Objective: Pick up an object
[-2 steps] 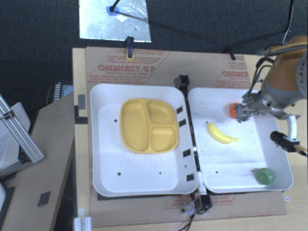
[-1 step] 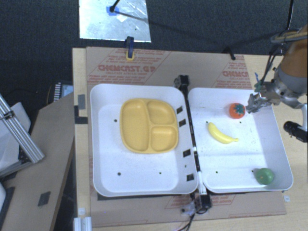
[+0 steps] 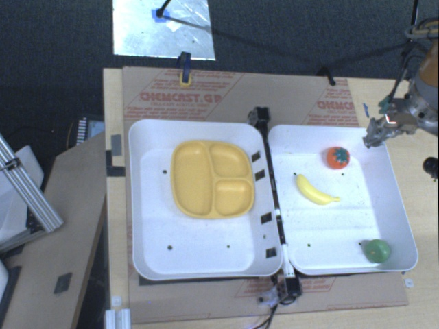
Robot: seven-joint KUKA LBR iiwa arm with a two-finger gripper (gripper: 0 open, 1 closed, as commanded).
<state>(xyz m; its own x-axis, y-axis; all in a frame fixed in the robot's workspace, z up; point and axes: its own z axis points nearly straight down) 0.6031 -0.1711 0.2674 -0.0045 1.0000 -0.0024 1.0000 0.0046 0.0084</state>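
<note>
Two shallow white bins side by side on a wooden bench, joined along a dark hinged seam; left bin holding a yellow divided plate with one long compartment on its left and two smaller ones on its right, lying flat near the bin's middle, nothing in its compartments; right bin holding three pieces of toy fruit, well apart from one another: an orange-red tomato with a green top near the far right corner; a yellow banana just below and to the left of it, lying at a slant on the bin floor; a green apple tucked into the near right corner, touching or nearly touching the wall.

Beneath the bins, a brown protective sheet printed in red with "CHEMCAST GP", read upside down at the far left and repeated at the far right, partly cut off there; a yellow-and-black clamp at the sheet's far edge; beyond it, a shiny metal plate on dark carpet, with a blue patch.

Arm reaching in from the right, wrist high, over the right bin's far right rim; gripper pointing down and left, above the rim, near the tomato but apart from it; nothing visible between the fingers; too small and blurred to tell whether spread or closed.
</note>
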